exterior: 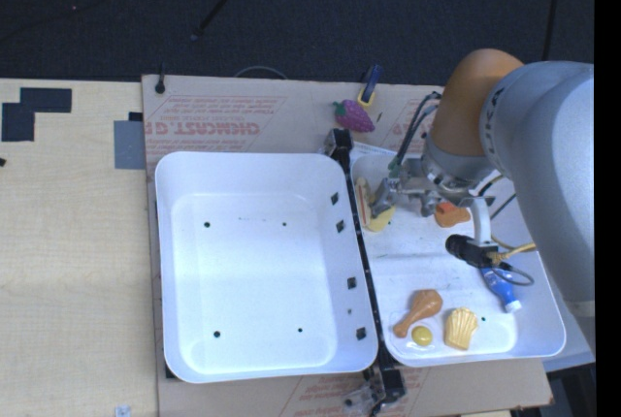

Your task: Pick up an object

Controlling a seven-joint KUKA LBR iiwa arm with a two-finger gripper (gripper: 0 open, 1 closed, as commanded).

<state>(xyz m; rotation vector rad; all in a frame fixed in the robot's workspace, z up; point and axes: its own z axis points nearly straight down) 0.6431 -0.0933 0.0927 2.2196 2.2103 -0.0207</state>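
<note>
- gripper (393, 199): low inside the right bin (543, 347), in its far-left part, close to the wall it shares with the other bin. Open or closed: cannot tell, the wrist body blocks the view.
- yellow object (376, 219): nearest thing to the gripper, on the bin floor against the bin's left wall, right at the gripper's near-left side. Touching or just beside: cannot tell. Not visibly clamped.
- orange object (451, 214): small and rounded, on the gripper's other side, partly tucked under the wrist.
- blue tube (502, 290): white cap, lying slanted on the floor in the right half of the right bin, well apart from the gripper.
- toy chicken drumstick (419, 308): orange-brown, lying slanted near the front of the right bin.
- small yellow ball (421, 336): just in front of the drumstick, close to the front wall.
- yellow ridged piece (461, 328): corn or shell shape, hard to say which. Just right of the ball, near the drumstick.
- left bin (175, 211): white, shallow, a few small dark dots on its floor.
- purple grape toy (356, 117): outside the bins, on the cardboard sheet (243, 119) beyond the right bin's far-left corner.
- blue-and-yellow item (369, 87): just beyond the grapes, at the cardboard's far edge. Too small to name.
- cardboard sheet: under both bins, red print on it, lying on the pale wooden bench (68, 260).
- arm (548, 173): grey, comes in from the right over the right bin, orange band (475, 105) above the wrist.
</note>
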